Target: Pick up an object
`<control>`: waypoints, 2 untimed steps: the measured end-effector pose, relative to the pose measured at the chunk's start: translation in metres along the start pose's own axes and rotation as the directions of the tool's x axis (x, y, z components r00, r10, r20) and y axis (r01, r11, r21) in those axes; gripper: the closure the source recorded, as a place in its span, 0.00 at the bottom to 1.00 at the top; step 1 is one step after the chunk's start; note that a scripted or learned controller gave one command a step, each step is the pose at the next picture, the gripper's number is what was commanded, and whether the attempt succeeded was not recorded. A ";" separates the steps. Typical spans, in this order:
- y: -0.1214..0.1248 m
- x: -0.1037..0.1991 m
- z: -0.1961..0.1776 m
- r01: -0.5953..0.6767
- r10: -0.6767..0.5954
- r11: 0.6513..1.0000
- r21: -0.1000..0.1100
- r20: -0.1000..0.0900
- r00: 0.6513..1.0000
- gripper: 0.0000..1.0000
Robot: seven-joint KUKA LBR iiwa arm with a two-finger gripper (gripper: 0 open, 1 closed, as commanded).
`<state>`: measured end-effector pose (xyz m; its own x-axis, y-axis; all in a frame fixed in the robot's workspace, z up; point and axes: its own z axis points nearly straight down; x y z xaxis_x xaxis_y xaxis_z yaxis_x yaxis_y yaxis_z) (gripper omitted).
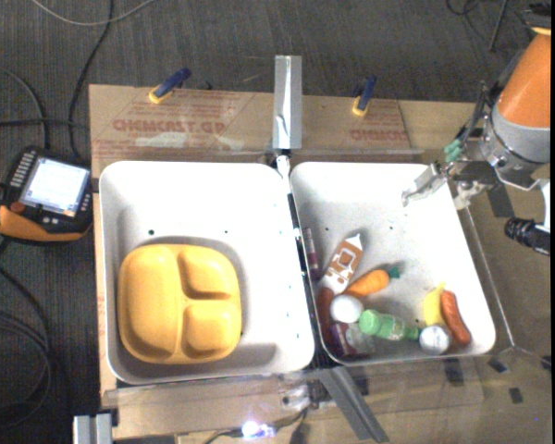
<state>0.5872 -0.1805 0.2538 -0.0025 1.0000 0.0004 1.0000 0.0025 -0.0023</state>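
Toys crowd the right bin's [388,188] near edge: carrot [370,282], green bottle [385,325], banana [432,303], sausage [455,315], carton [343,264]. Gripper [424,185] hangs over the far right corner, nothing between its fingers; their spread is unclear. Yellow tray [179,302] fills the left bin [194,178].

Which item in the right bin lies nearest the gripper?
The white carton with the orange label; it lies highest in the pile, closer to the gripper than the carrot.

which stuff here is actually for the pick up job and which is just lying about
For the job:
gripper above the right bin
carrot
green bottle
white and orange carton
hot dog
banana

Just lying about:
yellow tray in the left bin
pendant on the floor
two clamps
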 end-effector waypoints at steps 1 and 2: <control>-0.048 0.024 0.126 0.216 -0.216 0.976 0.000 -0.001 0.976 0.00; -0.074 0.071 0.164 0.255 -0.255 0.967 -0.014 0.010 0.967 0.00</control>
<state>0.5125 -0.1099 0.0901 -0.2576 0.9662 -0.0092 0.9662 0.2577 0.0114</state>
